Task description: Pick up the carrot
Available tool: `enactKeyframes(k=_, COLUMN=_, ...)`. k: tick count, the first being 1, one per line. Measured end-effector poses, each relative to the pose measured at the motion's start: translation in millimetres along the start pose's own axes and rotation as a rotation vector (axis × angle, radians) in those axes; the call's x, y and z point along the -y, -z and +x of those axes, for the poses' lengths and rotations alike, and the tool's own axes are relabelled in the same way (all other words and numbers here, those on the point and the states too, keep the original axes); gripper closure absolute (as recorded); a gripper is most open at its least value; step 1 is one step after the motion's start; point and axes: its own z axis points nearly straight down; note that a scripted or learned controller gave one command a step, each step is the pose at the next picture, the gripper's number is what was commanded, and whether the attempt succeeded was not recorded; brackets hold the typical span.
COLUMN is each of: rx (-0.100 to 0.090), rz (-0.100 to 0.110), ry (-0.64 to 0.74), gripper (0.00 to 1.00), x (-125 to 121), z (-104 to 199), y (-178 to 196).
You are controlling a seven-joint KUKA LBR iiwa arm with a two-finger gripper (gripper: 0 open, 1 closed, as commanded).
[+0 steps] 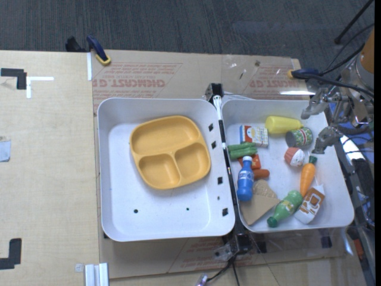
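Though the carrot (307,177) looks like a light, stiff plastic toy, its smooth taper could slip, so I'd pinch it across the thick middle. It lies in the right bin (345,219), leafy end up, between the green bottle (285,208) and the small carton (311,205). The gripper (322,137) hangs above, jaws spread, holding nothing

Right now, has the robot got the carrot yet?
Not yet. The small orange carrot with a green top lies in the right-hand shallow white bin, beside the red-and-white ball-shaped toy and above the white snack packet. The metal two-finger gripper hangs just above it, at the bin's right side, with nothing visible between its fingers. Gripping and lifting remain.
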Motion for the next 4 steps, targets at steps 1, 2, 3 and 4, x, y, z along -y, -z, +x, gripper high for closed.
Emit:
enactKeyframes(k=1, rx=-0.001, rz=-0.001, ry=0.078, gripper=0.0, x=48, z=-20, y=-159)
enactKeyframes(k=2, rx=0.024, rz=-0.003, ry=0.342, gripper=0.0, x=58, z=15, y=-183)
enactKeyframes(k=3, rx=0.029, rz=0.001, ry=0.151, gripper=0.0, x=61, z=23, y=-184)
enactKeyframes(k=4, rx=0.024, rz=0.01, ry=-0.071, gripper=0.0, x=70, z=38, y=-185)
